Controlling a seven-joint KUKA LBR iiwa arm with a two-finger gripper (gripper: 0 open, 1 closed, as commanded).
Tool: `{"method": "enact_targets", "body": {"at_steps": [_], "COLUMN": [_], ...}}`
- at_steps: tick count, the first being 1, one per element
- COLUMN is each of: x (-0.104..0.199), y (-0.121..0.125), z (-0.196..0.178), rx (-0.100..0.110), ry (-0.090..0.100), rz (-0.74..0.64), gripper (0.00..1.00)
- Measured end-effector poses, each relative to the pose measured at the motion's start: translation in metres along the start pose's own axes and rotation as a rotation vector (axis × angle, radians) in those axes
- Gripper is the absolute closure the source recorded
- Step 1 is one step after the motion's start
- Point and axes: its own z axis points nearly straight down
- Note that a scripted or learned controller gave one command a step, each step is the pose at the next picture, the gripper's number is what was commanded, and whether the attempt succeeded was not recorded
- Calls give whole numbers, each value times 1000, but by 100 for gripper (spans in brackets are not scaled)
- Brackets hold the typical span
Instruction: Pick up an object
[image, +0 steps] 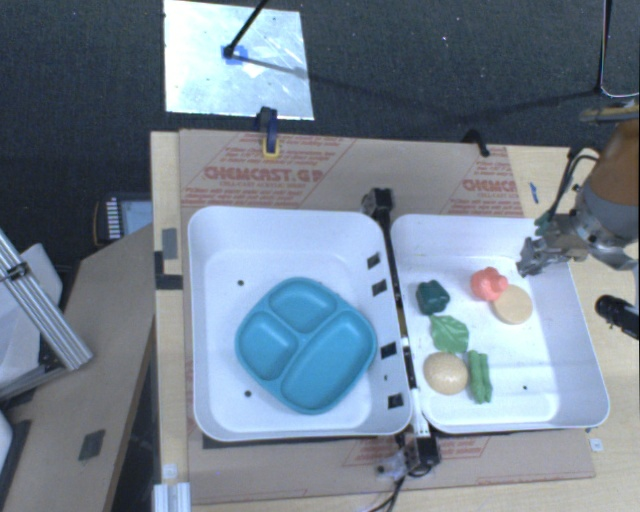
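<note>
The right bin (560, 400) holds several toy foods: a pink piece (488, 284), a tan round disc (513, 305), a dark green piece (432, 296), a light green leafy piece (450, 332), a beige round piece (446, 372) and a green pod (480, 376). My gripper (536, 256) hangs at the right bin's upper right, just right of and above the pink piece. Nothing shows between its fingers.
The left bin (215, 250) holds a blue divided plate (305, 343). A black divider with clips (385, 290) runs between the bins. The arm (610, 200) comes in from the right edge. Cardboard (280, 170) lies under both bins.
</note>
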Motion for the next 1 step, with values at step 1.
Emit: {"method": "enact_targets", "body": {"at_steps": [1], "x": [-9], "y": [1], "z": [-48], "rx": [1], "ry": [0], "rz": [1], "gripper": [100]}}
